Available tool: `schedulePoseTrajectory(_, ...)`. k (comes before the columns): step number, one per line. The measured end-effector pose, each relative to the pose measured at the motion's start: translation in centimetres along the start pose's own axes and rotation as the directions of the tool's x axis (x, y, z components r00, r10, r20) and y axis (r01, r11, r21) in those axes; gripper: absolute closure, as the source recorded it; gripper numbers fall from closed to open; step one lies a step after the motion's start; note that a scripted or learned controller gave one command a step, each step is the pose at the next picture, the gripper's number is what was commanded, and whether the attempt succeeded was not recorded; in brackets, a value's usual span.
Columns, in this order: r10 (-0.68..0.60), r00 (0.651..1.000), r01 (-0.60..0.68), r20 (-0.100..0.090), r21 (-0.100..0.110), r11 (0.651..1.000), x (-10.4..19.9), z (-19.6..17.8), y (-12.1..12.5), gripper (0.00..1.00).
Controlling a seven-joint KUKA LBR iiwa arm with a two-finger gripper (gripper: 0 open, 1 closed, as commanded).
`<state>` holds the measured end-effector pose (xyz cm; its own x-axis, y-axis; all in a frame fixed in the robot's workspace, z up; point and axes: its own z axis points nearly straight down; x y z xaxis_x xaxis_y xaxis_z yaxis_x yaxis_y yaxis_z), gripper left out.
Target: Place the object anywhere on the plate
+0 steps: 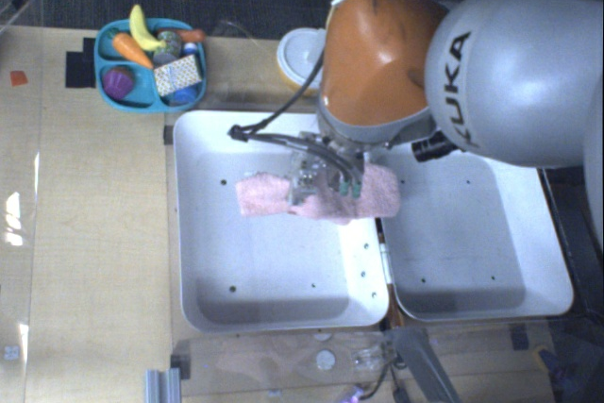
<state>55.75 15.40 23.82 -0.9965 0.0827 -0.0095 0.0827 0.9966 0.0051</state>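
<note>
A pink cloth [269,195] lies crumpled across the upper right part of the left white bin [236,288], its right end reaching the wall between the two bins. My gripper [327,179] hangs directly over the middle of the cloth, low against it, under the orange band of the arm [377,52]. The gripper's body hides the cloth's centre. A blue divided plate [106,99] sits on the bench beyond the left bin's far left corner, holding a toy banana, a carrot, a purple piece and other toy foods.
The right white bin [491,269] lies under the arm's grey body. A white bowl with a yellow rim [297,57] stands behind the bins, partly hidden by the arm. A black cable runs from the gripper toward the left bin's far wall.
</note>
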Motion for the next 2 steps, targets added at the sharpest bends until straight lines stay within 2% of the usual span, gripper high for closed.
schedulePoseTrajectory(1, -0.083, 0.997, 0.083, -0.002, 0.000, 0.997, -1.07, 1.29, 4.95, 1.00)
schedulePoseTrajectory(2, -0.083, 0.997, 0.083, -0.002, 0.000, 0.997, -1.07, 1.28, 4.94, 0.00)
